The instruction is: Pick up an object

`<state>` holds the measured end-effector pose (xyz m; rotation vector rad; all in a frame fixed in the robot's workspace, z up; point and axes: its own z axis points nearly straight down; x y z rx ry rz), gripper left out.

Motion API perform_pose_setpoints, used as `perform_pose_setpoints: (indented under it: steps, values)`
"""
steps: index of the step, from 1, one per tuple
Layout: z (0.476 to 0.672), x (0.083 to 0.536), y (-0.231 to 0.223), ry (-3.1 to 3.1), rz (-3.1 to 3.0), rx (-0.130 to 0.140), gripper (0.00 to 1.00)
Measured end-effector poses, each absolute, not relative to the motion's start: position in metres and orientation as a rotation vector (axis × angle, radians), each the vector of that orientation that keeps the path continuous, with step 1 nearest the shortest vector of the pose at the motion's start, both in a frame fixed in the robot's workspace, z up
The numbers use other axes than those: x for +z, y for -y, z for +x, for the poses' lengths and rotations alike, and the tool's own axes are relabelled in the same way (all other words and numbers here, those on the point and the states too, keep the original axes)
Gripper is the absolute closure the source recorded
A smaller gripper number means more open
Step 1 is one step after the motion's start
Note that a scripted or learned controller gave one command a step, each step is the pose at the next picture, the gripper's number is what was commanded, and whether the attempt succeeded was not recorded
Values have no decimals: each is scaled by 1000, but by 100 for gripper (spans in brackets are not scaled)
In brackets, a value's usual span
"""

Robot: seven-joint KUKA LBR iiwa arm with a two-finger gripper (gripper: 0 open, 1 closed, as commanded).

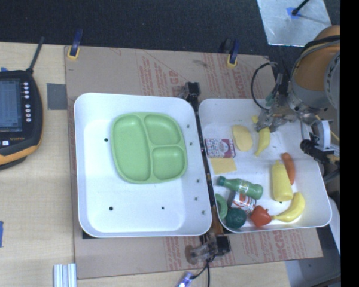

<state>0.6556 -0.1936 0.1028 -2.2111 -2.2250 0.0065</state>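
Toy food fills the right bin (323, 220), and the piece nearest the gripper (268, 122) is a small yellow banana (262, 141) lying at a slant in the far half of that bin, just right of a pale yellow wedge (243, 138). The arm (317, 70) comes in from the right edge, its orange band high at the far right, and bends down over the far right corner of the bin, so that the gripper hangs at the banana's far tip; whether it touches cannot be told. The fingers are dark and small against the bin, and I cannot tell whether they are spread or closed; nothing is seen between them. Nearer in the same bin lie a red and white packet (219, 147), a flat yellow slice (224, 165), a green bottle (242, 188) with a red label, a green pepper (234, 218), a red tomato (260, 216), a larger banana (292, 209), a yellow block (280, 182) and an orange carrot (289, 166). The left bin (96, 214) holds a green divided plate (148, 147). A handheld screen (11, 115) rests on the bench far to the left.
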Motion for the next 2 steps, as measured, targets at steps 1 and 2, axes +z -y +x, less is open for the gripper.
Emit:
perform_pose_setpoints:
  steps: [1,2]
  values:
    - [622,114,142,2227,-2213,5,100]
    - [626,193,42,2228,-2213,-1,100]
